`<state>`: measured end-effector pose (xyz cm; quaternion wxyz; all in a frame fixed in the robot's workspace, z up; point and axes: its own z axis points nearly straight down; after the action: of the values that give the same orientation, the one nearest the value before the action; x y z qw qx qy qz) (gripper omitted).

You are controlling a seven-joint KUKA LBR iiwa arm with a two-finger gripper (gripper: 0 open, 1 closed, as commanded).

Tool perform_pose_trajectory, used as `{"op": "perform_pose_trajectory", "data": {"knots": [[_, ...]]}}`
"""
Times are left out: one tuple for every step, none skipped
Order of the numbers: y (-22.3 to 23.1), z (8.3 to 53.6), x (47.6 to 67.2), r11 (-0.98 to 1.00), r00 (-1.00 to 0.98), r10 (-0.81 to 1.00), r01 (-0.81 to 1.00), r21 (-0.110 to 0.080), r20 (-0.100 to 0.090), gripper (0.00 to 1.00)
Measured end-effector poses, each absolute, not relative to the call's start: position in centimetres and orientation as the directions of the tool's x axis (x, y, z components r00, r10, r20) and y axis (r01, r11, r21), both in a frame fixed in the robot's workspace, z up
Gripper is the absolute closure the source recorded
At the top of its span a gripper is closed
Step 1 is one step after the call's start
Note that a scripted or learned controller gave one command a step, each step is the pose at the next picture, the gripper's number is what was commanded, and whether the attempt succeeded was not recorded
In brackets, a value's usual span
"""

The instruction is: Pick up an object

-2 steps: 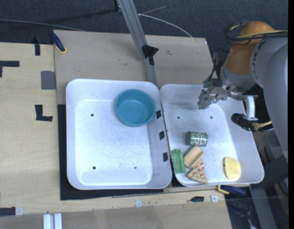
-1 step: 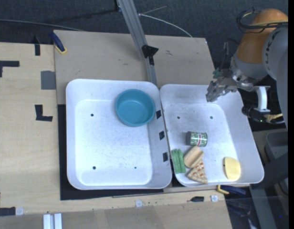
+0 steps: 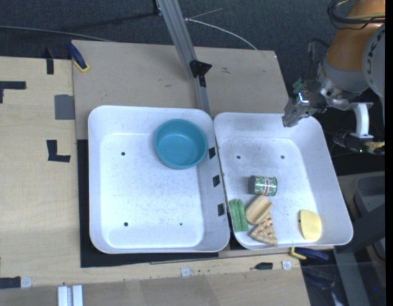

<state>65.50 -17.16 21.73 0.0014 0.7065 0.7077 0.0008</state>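
Hovering over the right bin's far corner, the gripper carries nothing I can see, so it must next descend toward the small can lying mid-bin, well apart.

Two white bins, one blue bowl, one can, four toy foods.

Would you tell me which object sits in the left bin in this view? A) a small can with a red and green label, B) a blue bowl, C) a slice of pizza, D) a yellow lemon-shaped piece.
B: the blue bowl rests in the upper part of the left bin, while the can, pizza slice and yellow piece all lie in the right bin.
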Motion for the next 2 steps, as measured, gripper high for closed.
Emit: {"op": "perform_pose_trajectory", "data": {"knots": [[-12.1, 22.1, 64.2, 0.005, -0.005, 1.0, 1.0, -0.001, 0.001, 1.0], [-6.7, 21.1, 63.8, 0.006, -0.006, 1.0, 1.0, -0.002, 0.001, 1.0]]}}
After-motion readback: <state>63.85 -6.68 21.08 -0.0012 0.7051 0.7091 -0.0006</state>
